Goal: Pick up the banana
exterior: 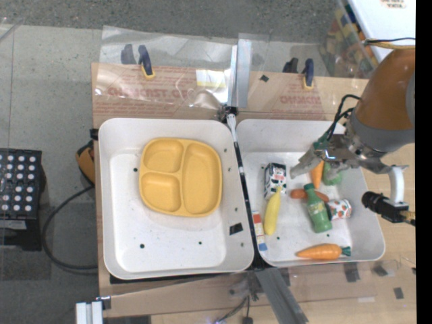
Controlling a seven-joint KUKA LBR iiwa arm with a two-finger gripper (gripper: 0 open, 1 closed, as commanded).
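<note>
One target: banana (pixel 272 211) lies lengthwise along the right bin (pixel 368 245)'s left wall; our gripper (pixel 325 155), spread and empty, sits toward its far-right corner.

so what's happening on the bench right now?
The arm is reaching in over the right bin, with its hand hovering near the bin's upper right area, above a small carrot. The banana, its target, lies untouched near the bin's left side, below a small milk carton. A green bottle and a larger carrot sit nearby. The left bin holds a yellow divided plate. Nothing is visibly gripped.
</note>
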